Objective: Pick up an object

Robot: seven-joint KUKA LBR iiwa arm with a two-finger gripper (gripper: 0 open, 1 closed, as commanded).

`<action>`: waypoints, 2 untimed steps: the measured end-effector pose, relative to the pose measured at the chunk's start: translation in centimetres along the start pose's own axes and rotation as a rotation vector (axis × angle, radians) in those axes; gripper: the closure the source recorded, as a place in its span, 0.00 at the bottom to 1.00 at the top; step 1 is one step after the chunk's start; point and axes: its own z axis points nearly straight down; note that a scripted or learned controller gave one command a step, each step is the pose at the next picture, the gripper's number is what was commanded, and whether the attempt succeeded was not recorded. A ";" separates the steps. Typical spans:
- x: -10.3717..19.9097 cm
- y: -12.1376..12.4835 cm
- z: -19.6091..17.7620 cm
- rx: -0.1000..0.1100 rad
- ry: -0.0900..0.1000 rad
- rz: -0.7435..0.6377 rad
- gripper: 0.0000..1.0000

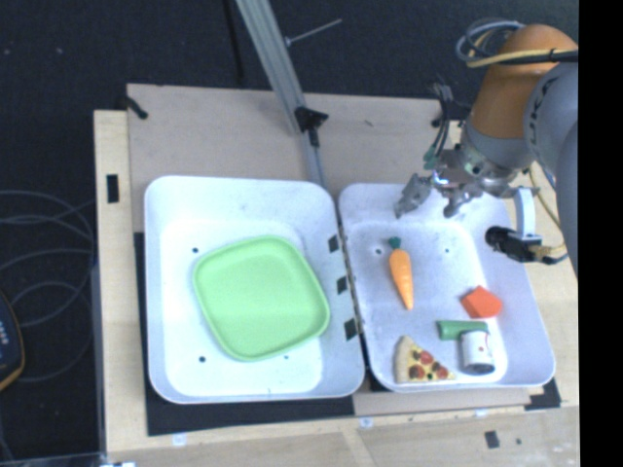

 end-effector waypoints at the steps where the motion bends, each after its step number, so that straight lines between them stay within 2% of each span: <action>1: -0.2 0.2 4.2 -0.001 -0.001 0.000 0.00; 2: -0.2 0.3 2.9 -0.007 -0.001 0.000 1.00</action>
